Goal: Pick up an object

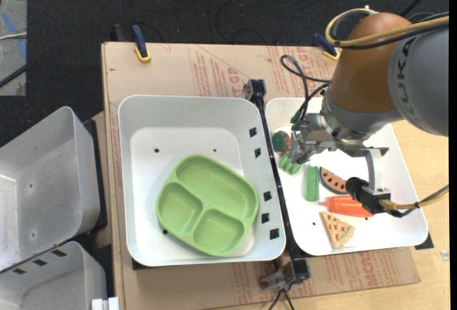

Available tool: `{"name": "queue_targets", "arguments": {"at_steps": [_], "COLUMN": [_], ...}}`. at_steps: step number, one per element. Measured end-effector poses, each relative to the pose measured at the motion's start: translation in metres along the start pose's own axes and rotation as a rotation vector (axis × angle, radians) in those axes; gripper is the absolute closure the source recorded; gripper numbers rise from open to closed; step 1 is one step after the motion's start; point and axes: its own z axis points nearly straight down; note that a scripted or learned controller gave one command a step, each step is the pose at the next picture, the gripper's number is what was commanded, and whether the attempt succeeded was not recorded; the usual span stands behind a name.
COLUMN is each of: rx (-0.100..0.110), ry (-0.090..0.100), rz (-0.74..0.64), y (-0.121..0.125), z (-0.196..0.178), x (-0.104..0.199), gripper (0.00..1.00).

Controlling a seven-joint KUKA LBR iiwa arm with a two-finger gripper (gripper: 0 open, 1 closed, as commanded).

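The right bin (403,226) holds several toy foods. A green stick (312,183) lies near its middle, with a watermelon slice (333,179) beside it. An orange carrot (343,206) and a pizza slice (338,228) lie nearer the front. At the bin's left wall sit a small green piece (288,164) and a teal and red round piece (280,138). My gripper (297,149) hangs low over the left side of this bin, just above and to the right of the small green piece. The arm's body hides the far part of the bin.
The left bin (187,106) holds a light green divided plate (207,204). A black divider (271,158) runs between the bins. Cables loop off the wrist, and a black plug (361,191) hangs over the carrot. Grey tubs (43,180) stand off the bench's left side.
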Motion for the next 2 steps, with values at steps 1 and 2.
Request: {"name": "queue_targets", "arguments": {"at_steps": [1,2], "rx": [-0.004,0.000], "ry": [0.001,0.000], "rz": [-0.003,-0.002], "y": [-0.006,-0.009], "z": [-0.010,0.000], "x": [0.053,0.100], "gripper": [1.00,1.00]}}
